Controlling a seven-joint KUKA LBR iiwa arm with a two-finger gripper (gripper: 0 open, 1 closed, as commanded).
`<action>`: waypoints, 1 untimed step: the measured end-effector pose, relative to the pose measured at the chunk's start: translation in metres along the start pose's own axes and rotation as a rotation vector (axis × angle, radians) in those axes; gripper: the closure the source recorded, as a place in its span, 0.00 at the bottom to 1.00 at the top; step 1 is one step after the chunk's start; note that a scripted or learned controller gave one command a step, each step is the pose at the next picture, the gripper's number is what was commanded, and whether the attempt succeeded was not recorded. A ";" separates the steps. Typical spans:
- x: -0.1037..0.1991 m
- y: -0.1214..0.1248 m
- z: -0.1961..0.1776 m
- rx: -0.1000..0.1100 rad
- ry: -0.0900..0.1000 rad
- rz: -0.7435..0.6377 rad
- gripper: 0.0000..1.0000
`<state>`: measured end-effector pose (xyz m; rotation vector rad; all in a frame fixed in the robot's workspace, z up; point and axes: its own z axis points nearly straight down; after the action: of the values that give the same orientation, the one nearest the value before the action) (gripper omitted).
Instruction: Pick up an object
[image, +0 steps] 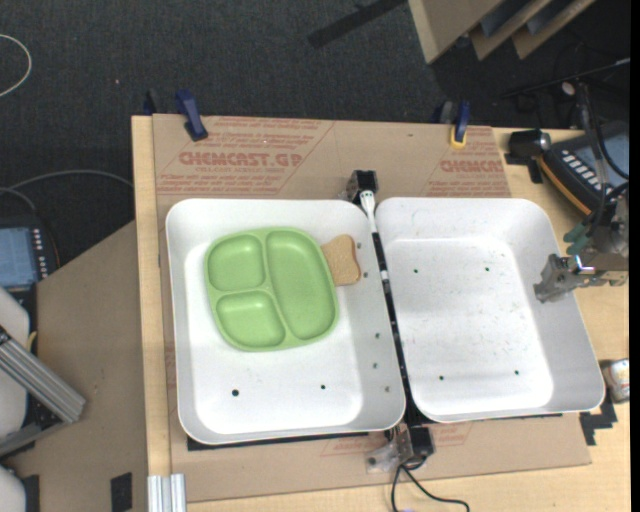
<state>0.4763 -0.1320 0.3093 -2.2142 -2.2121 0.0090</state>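
Gripper (556, 277) at the right rim of the right bin (480, 395), low over the bin's edge; cannot tell from this slant how it is set, and nothing shows in its grasp. Arm reaches in from the right. Right bin floor beside the gripper speckled, with a few dark holes. Well away to the gripper's left, past the seam where the bins meet, left bin (270, 395). In it a green divided plate (271, 289), three compartments, lying flat. Tan sponge-like piece (343, 260) touching the plate's edge on the side nearer the gripper, partly under the rim. Both bins sit on a cardboard-covered worktop (240, 155), clamps at its far edge.
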 end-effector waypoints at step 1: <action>-0.068 0.028 -0.103 -0.027 -0.013 0.004 1.00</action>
<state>0.5051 -0.2003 0.4117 -2.2383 -2.2277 -0.0066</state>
